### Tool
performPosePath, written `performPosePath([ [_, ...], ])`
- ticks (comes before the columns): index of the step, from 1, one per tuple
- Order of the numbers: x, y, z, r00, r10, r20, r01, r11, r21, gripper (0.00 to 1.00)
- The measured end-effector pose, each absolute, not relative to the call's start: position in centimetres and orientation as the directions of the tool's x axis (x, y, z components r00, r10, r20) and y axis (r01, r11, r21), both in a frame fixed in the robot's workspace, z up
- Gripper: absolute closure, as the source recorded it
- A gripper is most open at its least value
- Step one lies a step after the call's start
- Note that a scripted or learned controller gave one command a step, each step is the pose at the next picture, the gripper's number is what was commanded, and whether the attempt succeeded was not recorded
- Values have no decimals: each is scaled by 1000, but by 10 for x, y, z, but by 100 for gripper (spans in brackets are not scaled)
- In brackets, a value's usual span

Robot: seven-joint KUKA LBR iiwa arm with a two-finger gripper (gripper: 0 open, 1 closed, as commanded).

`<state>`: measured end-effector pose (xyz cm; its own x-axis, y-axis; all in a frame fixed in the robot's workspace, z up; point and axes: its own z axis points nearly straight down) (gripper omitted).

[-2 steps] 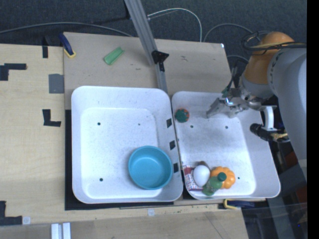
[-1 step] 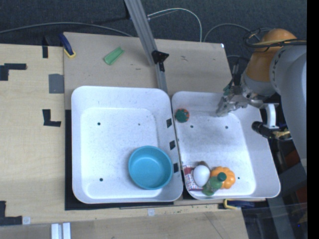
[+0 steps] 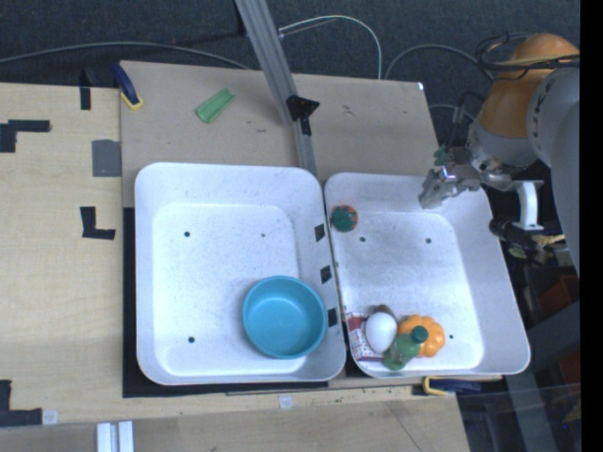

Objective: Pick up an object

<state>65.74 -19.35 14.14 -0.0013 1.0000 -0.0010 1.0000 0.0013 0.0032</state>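
My gripper (image 3: pixel 435 193) hangs over the far right corner of the right bin (image 3: pixel 471 252), with nothing visible between its fingers. In that bin a small green and red ball (image 3: pixel 345 217) lies near the far left corner. At the near edge sit a white egg-shaped object (image 3: pixel 381 330), an orange object (image 3: pixel 423 334) and a small green piece (image 3: pixel 403 349), all close together. A blue bowl (image 3: pixel 283 315) rests in the left bin (image 3: pixel 188 252) at its near right corner.
A grey metal pole (image 3: pixel 273 55) slants across the bench down to the divide between the bins. A green block (image 3: pixel 215 105) and a blue and yellow clip (image 3: pixel 127 87) lie on the bench beyond the left bin. Cables loop at the back.
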Motion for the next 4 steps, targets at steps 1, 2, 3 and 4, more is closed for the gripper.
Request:
performPosePath([
  [1,662,-193,185,-2,1000,-1,1000,2,4,100],
  [2,665,-187,230,-2,1000,-1,1000,2,4,100],
  [3,651,-130,239,-6,1000,1,1000,6,0,100],
  [4,639,-76,247,-7,1000,2,1000,7,-2,100],
])
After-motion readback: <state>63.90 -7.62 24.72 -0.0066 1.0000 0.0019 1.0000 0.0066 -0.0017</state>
